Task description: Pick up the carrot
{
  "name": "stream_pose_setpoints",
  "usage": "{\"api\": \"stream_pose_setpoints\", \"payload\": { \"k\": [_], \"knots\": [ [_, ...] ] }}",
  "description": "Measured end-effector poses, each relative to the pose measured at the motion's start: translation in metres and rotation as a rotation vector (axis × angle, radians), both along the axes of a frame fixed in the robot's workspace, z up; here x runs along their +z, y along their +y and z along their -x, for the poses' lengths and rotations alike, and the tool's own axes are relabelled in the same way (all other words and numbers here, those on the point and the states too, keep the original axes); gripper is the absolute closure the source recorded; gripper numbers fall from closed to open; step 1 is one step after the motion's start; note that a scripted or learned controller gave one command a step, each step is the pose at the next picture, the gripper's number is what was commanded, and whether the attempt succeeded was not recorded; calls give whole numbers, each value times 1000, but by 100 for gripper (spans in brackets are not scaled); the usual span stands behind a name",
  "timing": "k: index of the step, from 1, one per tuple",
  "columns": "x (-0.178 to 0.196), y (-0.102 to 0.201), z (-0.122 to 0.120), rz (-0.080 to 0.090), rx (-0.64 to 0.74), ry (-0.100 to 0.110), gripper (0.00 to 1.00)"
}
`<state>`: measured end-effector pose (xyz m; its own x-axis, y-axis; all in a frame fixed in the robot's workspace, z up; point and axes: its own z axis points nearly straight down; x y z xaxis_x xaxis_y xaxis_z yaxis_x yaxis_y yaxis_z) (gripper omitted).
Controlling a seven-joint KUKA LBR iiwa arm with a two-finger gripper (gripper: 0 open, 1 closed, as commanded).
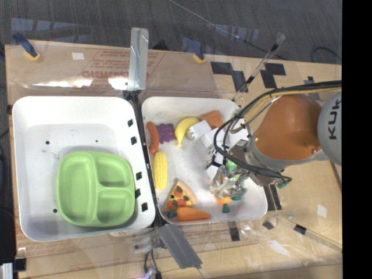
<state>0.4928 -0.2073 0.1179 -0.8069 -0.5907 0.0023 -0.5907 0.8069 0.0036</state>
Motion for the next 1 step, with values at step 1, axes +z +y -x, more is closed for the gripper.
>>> {"api": "stream_pose_setpoints", "payload": {
  "k": [1],
  "knots": [
    [1, 1, -1, 0, 2, -3, 0]
  ]
}}
